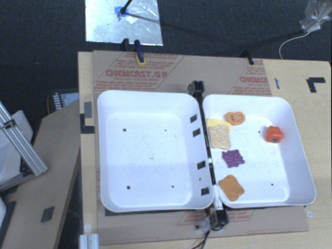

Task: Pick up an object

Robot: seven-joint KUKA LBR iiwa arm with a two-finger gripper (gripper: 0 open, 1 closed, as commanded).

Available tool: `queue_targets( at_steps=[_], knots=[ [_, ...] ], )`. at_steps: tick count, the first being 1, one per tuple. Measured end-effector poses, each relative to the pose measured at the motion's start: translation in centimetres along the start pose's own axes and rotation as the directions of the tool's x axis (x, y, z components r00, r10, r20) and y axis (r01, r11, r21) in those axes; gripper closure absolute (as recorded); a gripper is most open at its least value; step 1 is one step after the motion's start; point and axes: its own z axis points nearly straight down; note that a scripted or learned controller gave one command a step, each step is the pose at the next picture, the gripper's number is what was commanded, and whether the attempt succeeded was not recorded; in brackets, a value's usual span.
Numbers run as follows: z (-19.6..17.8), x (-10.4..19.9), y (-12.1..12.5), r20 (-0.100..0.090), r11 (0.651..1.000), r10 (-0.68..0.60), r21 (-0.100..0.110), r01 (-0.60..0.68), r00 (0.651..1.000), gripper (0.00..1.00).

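At the surface (290,77): you have two shallow white bins side by side on a brown sheet printed with red lettering (136,73); they meet along a middle seam
Left bin (104,104): white floor with a few small dark dots
Right bin (296,119): you will find all the loose objects in it
Pretzel-shaped piece (235,118): orange; lies flat near the far wall, left of centre
Pale slab (219,135): cream-yellow; lies against the seam side, just nearer than the pretzel-shaped piece
Red-orange object (274,134): rounded; sits alone towards the right wall, well apart from the others
Purple piece (233,158): lies flat, just beside the near end of the pale slab
Orange-brown piece (231,187): lies flat near the near left corner
Pincer (316,12): a pale blurred shape at the upper right corner over dark floor, well apart from both bins; nothing seen in it; you cannot tell whether it is apart or together
Shiny sheet (124,14): lies on the dark floor beyond the surface
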Motion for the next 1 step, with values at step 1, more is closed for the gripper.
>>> queue_targets(
  at_steps=[1],
  knots=[
    [5.64,6.83,1.07,-0.008,1.0,-0.011,0.023,0.011,1.0,1.0]
  ],
)
